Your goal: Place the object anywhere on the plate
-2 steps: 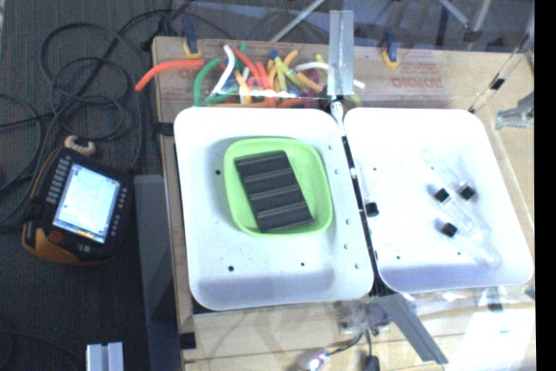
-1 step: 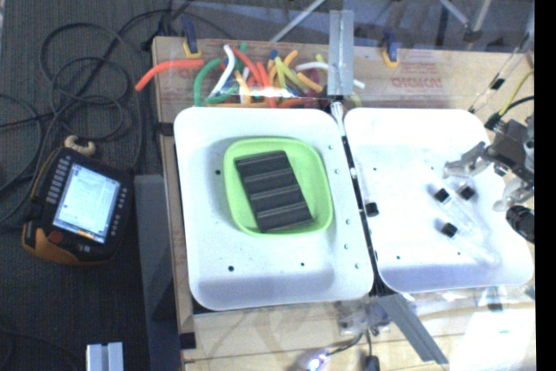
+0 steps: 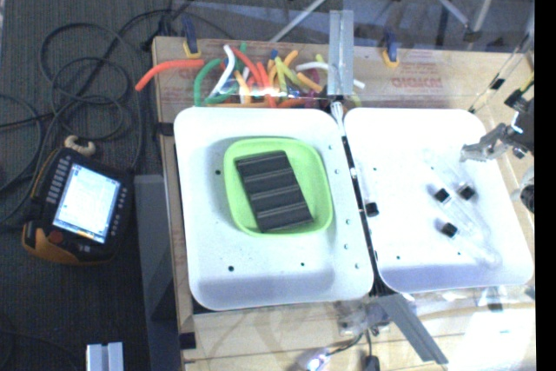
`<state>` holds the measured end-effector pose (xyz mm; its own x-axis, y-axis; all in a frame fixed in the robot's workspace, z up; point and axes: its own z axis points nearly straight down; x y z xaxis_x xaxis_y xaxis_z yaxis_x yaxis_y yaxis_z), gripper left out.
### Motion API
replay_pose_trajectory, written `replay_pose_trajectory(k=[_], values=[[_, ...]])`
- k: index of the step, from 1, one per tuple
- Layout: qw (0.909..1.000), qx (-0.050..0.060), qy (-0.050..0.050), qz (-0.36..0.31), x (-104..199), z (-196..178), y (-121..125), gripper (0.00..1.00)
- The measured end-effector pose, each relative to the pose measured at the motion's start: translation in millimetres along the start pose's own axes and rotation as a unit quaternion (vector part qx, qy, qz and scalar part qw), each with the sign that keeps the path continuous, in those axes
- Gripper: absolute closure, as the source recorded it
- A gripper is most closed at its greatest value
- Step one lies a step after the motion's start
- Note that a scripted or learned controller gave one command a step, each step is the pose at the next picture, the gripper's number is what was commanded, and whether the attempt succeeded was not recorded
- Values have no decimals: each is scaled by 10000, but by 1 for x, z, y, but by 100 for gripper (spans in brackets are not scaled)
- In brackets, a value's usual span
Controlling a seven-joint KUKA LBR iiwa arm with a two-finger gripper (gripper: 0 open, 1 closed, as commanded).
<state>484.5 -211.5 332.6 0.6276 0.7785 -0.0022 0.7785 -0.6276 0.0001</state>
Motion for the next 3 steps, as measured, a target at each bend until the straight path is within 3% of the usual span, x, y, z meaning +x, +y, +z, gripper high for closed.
replay_pose_trajectory(k=[1,2,3], values=[[9984,-3,-1,568,-3,-39,3,0],[9974,-2,1,725,-7,-60,5,0],[9971,18,5,763,5,99,-5,0]])
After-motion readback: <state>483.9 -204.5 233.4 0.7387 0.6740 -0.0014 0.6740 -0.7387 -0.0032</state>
